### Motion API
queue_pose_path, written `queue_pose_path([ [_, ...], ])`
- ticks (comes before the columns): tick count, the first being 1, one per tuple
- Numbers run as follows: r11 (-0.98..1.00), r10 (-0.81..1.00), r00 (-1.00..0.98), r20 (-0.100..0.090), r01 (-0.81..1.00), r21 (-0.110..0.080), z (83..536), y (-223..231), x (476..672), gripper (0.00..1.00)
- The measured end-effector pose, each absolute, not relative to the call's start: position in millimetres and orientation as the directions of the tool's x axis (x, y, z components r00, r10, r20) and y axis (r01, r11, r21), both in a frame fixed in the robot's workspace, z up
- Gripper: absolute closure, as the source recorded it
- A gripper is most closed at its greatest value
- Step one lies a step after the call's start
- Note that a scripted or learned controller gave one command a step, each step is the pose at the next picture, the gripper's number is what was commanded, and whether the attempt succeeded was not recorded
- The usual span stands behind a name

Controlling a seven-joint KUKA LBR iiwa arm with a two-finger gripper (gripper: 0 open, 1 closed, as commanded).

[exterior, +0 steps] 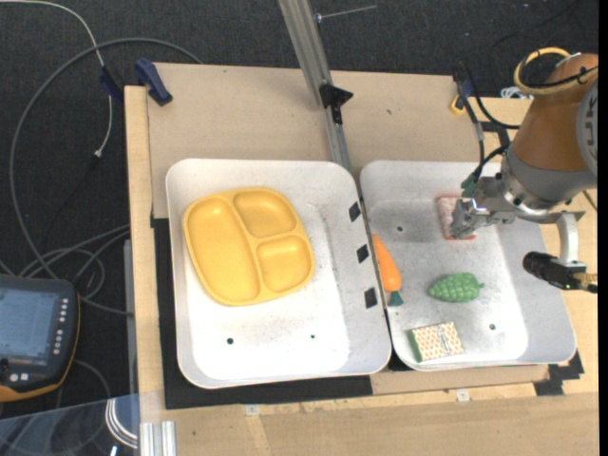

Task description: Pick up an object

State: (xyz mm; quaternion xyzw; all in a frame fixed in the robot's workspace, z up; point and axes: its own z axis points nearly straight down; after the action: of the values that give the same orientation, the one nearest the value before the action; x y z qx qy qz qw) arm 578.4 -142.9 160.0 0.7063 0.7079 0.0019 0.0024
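Nearest the camera sits a small patterned packet [436,341], lying flat at the near edge of the right bin [541,345]. But the action is farther back: the end effector [463,222] is down over a pinkish-red object [448,212] in the far half of that bin, and that looks like the thing being tried for. Most of it is hidden under the tool, so its shape cannot be told, and whether the grasping part is spread or closed cannot be told either; nothing confirms a hold.

To do this step well, the tool should be centred on the pink object rather than catching one edge, settle right down to the bin floor, close firmly, and rise straight up so the object does not slip out sideways. A quick check on the lift would tell if it came along.

Outward from there: a green knobbly toy [455,288] lies near, just toward the camera, well apart from the pink object. An orange carrot [386,265] rests along the bin's left wall. Neither crowds the approach.

As for pose, the grey arm [556,136] reaches in from the right, its orange band above the wrist, the wrist bent down toward the bin.

Over in the left bin [190,283], a yellow divided plate [249,244] sits untouched on the worktop [237,112] side.
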Motion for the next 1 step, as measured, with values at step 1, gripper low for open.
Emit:
queue_pose_path([
  [1, 0.002, 1.000, -0.002, -0.001, 1.000, 0.006, 211.7, -136.6, 571.8, 1.00],
])
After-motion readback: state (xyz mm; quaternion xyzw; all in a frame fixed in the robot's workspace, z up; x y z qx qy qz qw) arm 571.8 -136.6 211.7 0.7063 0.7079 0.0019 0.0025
